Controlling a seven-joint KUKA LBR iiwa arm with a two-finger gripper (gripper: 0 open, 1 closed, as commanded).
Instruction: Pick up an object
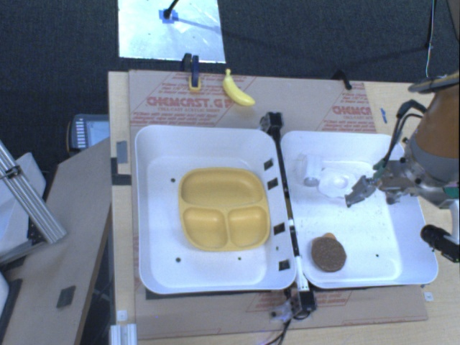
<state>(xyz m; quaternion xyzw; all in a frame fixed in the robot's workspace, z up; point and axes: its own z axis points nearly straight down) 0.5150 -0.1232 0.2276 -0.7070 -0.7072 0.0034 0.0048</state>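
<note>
Camera view, from above and at a slant, shows the likeliest target in the right bin (413,261): a pale, whitish, partly see-through object (332,178), with a clear or white piece at its left end, lying in the upper middle of that bin. Its outline is hard to separate from the white floor, so its exact shape cannot be told. The gripper (357,194) is seen just beside this object's right edge, low over the bin floor; whether anything is gripped, or how the gripper stands, cannot be told at this size. A round brown cookie-like disc (328,253) lies near the front left corner of the same bin, apart from the gripper. The main risk is judged to be a miss: the pale object is low and smooth-looking, so it could be pushed aside towards the divider (282,192) rather than caught, and a descent slightly off its edge would close on nothing. A thin or soft wall could also slip out during a lift. In the left bin (154,192) a yellow divided tray (219,207) is set at the middle, with three compartments, all bare. Beyond the bins, a yellow banana (237,90) rests on the cardboard (323,103) behind them, near a small yellow-and-blue clamp (193,72).
</note>
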